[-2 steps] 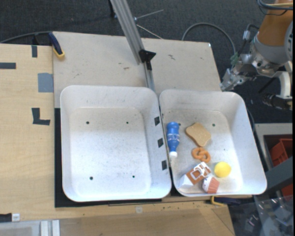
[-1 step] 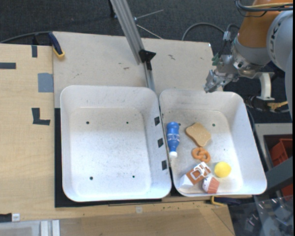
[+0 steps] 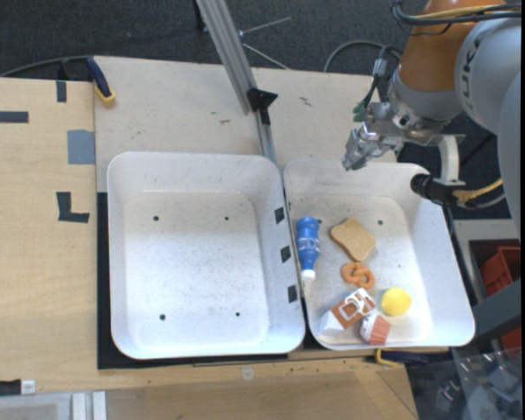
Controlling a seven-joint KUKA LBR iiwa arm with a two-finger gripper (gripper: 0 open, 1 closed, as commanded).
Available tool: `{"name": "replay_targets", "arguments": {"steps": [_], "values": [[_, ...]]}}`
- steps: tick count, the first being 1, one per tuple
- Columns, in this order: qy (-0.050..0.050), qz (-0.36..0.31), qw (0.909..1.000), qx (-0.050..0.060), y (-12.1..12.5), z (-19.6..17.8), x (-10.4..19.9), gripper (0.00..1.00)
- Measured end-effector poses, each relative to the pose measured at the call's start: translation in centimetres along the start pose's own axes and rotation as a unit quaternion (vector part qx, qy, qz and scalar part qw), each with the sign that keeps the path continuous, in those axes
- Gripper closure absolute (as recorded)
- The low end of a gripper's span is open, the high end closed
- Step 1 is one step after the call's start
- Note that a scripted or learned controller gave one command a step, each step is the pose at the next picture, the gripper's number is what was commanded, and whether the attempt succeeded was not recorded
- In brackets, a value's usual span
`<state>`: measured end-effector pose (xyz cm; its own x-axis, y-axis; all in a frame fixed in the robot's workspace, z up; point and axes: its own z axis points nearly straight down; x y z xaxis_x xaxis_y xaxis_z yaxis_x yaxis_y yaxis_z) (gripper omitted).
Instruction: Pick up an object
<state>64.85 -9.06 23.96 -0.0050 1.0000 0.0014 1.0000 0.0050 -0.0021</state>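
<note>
The two-finger gripper (image 3: 359, 157) on the grey arm with the orange band hangs above the far rim of the right-hand shallow white plastic bin (image 3: 437, 234), with nothing between its tips; whether it is open or closed cannot be told from this view. Every candidate for picking lies in that right bin, nearer the camera than the gripper: a blue plastic bottle with a white cap (image 3: 307, 247) lying along the left wall, a tan bread-slice-shaped piece (image 3: 353, 238) in the middle, a small orange pretzel-shaped piece (image 3: 359, 276) just below it, a yellow ball (image 3: 396, 302), an orange-and-white carton-like block (image 3: 353, 308) and a small red-and-white cup-shaped item (image 3: 375, 329), the last three clustered close together near the front rim. The likely trouble is a missed or double grasp: a descent into that cluster could nudge the ball so it rolls, or catch two things at once; the bottle sits so tight to the wall that a finger could strike the rim; the flat bread piece gives little to close on. Counting: two bins, one bottle, one bread piece, one pretzel, one ball, one carton block, one cup item. The left white bin (image 3: 192, 252) holds none of them.
</note>
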Motion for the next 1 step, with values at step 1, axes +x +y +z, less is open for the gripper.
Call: {"name": "replay_targets", "arguments": {"steps": [1], "values": [[0.0, -0.001, 1.0, 0.0, -0.86, -0.77, 5.24, 1.0]]}}
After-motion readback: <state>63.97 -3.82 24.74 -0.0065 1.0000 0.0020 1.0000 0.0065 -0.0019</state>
